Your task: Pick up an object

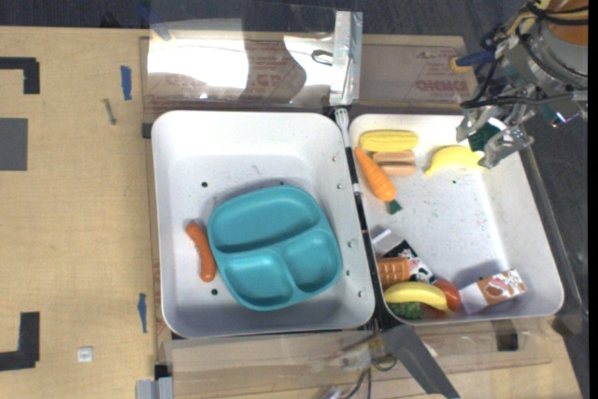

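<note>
Near edge of the right bin: we see a cluster of toy food along the front wall – a yellow banana [417,294] with a red piece just beside it, an orange bottle-like item [396,271] lying behind them, and a small carton [499,287] with a red and white print toward the front right corner
Right bin [467,220]: we find its middle floor bare, speckled white
Far end of the right bin: we see a hot dog in a bun [391,151] lying crosswise, a toy carrot [377,177] slanting down from it along the left wall, and a yellow lemon-like piece [452,160] to the right
Gripper [493,137]: we place it over the far right corner of the right bin, just beside the yellow piece; we cannot tell how its fingers stand or whether anything sits between them
Arm: we see it enter from the upper right, grey with an orange band, cables around the wrist
Left bin [177,145]: we see a teal divided plate [273,245] with three compartments, and a small orange sausage [201,250] lying just left of it on the bin floor
</note>
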Robot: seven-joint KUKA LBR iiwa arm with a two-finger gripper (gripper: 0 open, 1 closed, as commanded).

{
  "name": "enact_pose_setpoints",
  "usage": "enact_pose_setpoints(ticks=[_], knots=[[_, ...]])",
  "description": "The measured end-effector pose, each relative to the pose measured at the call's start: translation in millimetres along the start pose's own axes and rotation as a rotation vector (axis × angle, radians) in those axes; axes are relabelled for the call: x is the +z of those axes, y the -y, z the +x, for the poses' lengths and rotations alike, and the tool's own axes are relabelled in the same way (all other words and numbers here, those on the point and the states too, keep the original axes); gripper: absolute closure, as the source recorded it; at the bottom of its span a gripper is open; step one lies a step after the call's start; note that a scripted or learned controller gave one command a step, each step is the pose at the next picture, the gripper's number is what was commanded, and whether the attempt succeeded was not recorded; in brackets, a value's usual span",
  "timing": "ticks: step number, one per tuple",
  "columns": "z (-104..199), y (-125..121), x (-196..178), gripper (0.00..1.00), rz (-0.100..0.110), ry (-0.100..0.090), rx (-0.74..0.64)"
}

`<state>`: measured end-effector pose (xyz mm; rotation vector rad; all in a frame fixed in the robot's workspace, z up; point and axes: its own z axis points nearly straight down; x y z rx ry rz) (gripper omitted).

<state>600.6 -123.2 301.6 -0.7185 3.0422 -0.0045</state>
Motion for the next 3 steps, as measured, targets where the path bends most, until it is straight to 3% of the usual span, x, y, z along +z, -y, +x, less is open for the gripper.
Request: enact_pose_setpoints(ticks=[1,2,3], knots=[[-47,1,-6,1.0,-0.003,-0.006,0.13],[14,-40,41,1.0,-0.005,-0.012,0.113],[-11,-55,77,1.0,-0.008,-0.013,0.076]])
